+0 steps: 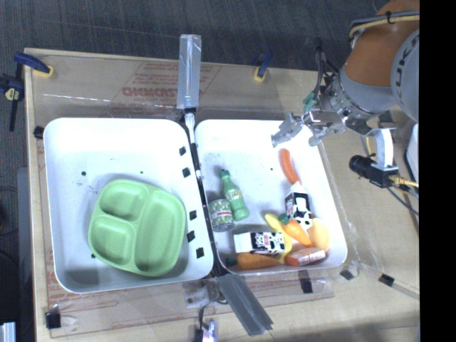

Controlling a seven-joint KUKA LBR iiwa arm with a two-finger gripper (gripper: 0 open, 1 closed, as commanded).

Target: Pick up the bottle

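The wooden surface (370,262) carries two shallow white bins side by side, with blue clamps at its far and left edges. The left bin (71,141) holds a green divided plate (137,226), lying towards that bin's near edge. The right bin (242,137) holds the clutter. The grey arm (381,55), with its orange band, comes in over the surface's far right corner, and the gripper (291,130) hangs above the far right corner of the right bin, its fingers slightly spread with nothing between them.

Inside the right bin, the green bottle (232,197) lies on its side near the bin's left wall, about midway between the far and near edges, cap pointing towards the far edge. Just beside it, on the side nearer the dividing wall, a small can (221,214) with a green label stands close to touching the bottle. A black-and-white cow-patterned carton (261,242) lies along the near edge, and a second one (299,206) stands towards the right wall. An orange carrot (288,165) lies near the right wall, just below the gripper. A yellow banana (275,224), further orange pieces (318,235) and a long sausage-like piece (258,261) crowd the near right corner
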